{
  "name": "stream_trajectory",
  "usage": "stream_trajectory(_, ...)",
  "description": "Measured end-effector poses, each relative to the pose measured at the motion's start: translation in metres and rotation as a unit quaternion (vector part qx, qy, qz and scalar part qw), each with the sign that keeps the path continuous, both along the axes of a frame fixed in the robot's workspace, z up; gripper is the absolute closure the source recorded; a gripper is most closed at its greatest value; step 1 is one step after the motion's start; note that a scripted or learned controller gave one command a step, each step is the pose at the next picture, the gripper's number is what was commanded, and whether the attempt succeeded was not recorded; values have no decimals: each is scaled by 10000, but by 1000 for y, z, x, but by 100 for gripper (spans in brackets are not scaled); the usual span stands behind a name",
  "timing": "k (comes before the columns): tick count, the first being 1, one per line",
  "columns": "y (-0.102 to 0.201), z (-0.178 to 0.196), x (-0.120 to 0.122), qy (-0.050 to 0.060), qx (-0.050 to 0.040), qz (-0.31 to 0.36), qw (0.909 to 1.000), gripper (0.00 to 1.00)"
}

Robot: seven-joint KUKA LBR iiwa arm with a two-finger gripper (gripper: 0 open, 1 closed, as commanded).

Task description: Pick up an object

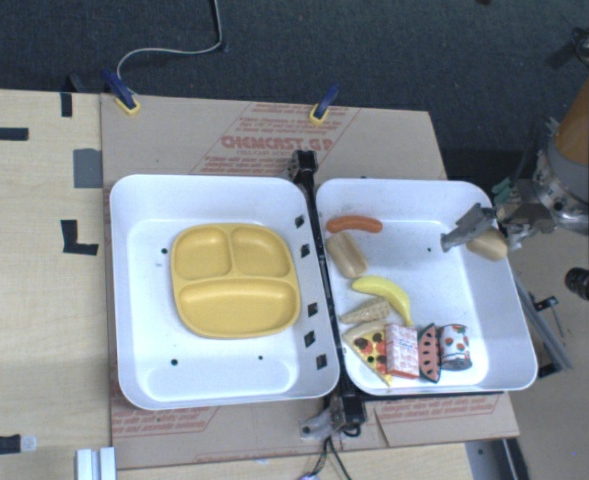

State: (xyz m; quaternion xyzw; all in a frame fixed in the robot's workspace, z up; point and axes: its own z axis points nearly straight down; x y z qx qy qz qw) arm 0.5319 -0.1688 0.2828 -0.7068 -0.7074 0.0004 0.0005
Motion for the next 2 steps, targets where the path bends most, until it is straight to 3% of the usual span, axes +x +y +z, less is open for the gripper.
stream_trajectory(1, 51, -130, 31, 17, 7, 4, 10000, 0)
stream_trajectory(2, 74, -197, 35, -9, 4, 0, 10000, 0)
